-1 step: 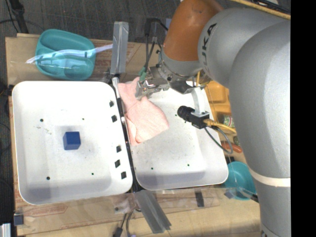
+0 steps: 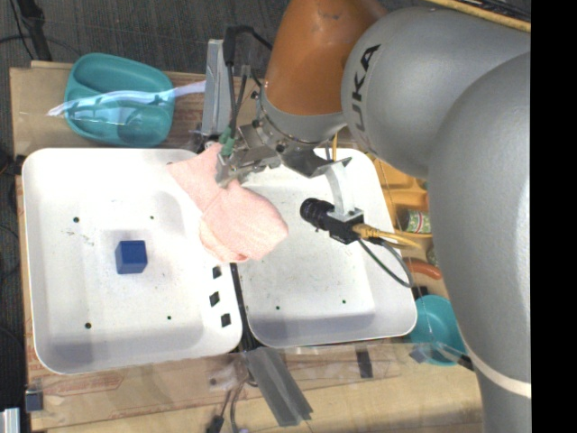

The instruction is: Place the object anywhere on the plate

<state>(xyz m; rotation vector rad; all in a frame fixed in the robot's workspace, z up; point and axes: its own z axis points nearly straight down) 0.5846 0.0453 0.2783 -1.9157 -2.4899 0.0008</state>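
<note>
Gripper (image 2: pixel 233 162) over the far edge where the two white bins meet, pinching a pink cloth (image 2: pixel 230 213)

Closed on the cloth's upper part, the fingers let the rest of the cloth hang and drape across the divide between the left bin (image 2: pixel 54 332) and the right bin (image 2: pixel 379 314). A blue cube (image 2: pixel 132 256) sits well apart on the left bin's floor. Beyond the left bin lies a teal scoop-like object (image 2: pixel 117 97); whether any plate is among these things cannot be told

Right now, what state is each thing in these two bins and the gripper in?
Pink cloth: hanging crumpled from the gripper, draped over the divide between the bins.
Blue cube: resting flat in the left bin, untouched.
Gripper: shut on the cloth's top edge.
</note>
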